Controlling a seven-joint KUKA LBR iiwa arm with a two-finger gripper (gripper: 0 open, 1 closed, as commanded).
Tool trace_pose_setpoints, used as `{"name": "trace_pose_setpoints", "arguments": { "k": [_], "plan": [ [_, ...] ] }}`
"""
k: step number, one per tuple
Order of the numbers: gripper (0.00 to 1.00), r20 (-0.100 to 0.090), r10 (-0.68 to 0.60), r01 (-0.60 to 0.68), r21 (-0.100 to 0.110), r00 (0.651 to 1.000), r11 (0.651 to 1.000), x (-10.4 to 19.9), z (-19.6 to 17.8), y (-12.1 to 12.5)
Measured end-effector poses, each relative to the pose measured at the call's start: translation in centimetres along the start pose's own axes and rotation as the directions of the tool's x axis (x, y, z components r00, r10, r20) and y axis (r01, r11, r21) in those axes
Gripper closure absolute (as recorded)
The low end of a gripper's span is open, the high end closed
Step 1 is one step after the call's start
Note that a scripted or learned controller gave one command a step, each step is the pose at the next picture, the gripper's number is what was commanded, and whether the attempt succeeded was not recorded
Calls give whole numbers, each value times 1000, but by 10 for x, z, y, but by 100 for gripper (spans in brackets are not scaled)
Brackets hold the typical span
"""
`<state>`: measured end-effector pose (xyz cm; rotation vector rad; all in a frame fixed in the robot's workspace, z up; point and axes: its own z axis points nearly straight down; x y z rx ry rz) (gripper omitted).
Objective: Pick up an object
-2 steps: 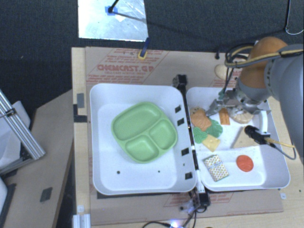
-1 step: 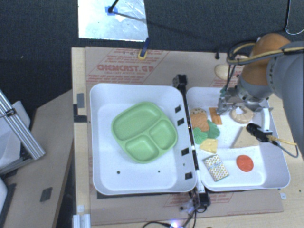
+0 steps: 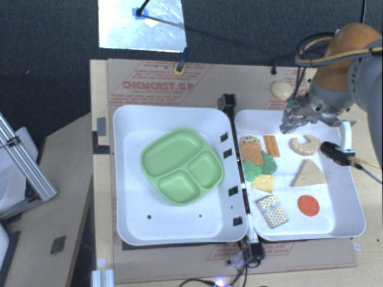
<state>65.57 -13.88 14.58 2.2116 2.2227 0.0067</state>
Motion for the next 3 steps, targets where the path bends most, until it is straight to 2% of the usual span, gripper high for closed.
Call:
{"name": "trace_pose_setpoints", "arguments": {
  "k": [1,2,3],
  "plan": [
    [100,0,1,-1,-1,1000,1000,1,-56,-8],
    [100,-1,-1,1,3,1000,1000,1,-81,-6],
    [100,-2,-4,4,5,1000,1000,47,-86,-6]
  ]
}}
